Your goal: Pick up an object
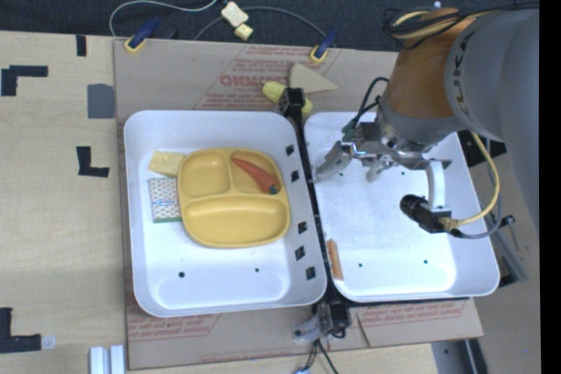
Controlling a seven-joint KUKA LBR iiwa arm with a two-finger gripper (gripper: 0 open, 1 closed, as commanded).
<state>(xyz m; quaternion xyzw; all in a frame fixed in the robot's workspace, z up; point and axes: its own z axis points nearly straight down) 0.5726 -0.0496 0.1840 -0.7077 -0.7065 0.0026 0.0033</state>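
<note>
The gripper [351, 158] hovers over the right bin [386, 276], right of centre frame, fingers spread apart and empty; a yellow tray [232, 210] fills the left bin [219, 289].

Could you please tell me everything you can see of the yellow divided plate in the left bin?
The yellow divided plate looks like smooth plastic, with two small upper compartments and one large lower one. It lies flat in the left bin. A red, carrot-like piece rests in its upper right compartment. Two small flat items sit against its left edge.
</note>
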